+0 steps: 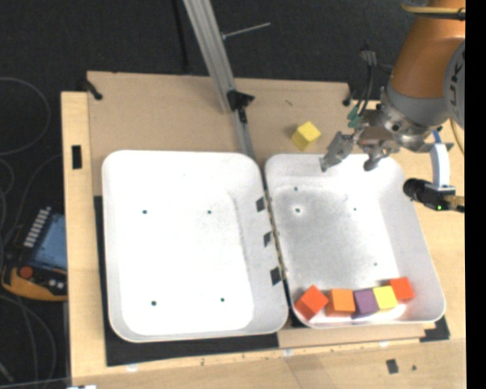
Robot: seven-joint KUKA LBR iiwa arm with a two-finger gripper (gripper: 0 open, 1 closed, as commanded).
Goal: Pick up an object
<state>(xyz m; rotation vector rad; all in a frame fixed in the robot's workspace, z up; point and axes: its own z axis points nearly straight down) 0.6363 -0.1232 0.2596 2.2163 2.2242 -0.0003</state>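
**Arm hanging over the far rim of the right bin, fingers spread and holding nothing**

While the grey arm with its orange band (428,47) is reaching in from the right, its two-finger gripper (353,156) is hovering above the far edge of the right shallow white plastic bin (340,233), with both dark fingers splayed apart and nothing sitting between them. A small yellow cube (306,134) is lying outside the bins on the bare tan wooden bench (170,112), just beyond the right bin's far rim and a little to the left of the gripper, clearly apart from it. Along the near wall of that same bin, five little blocks are sitting in a row, touching one another: a red-orange block (312,301), an orange block (341,300), a purple block (364,301), a yellow block (385,297) and a red block (402,288). The left shallow white bin (182,241) is lying side by side with the right one. A slanted grey metal rail (213,47) is running down across the bench toward the gap between the bins.
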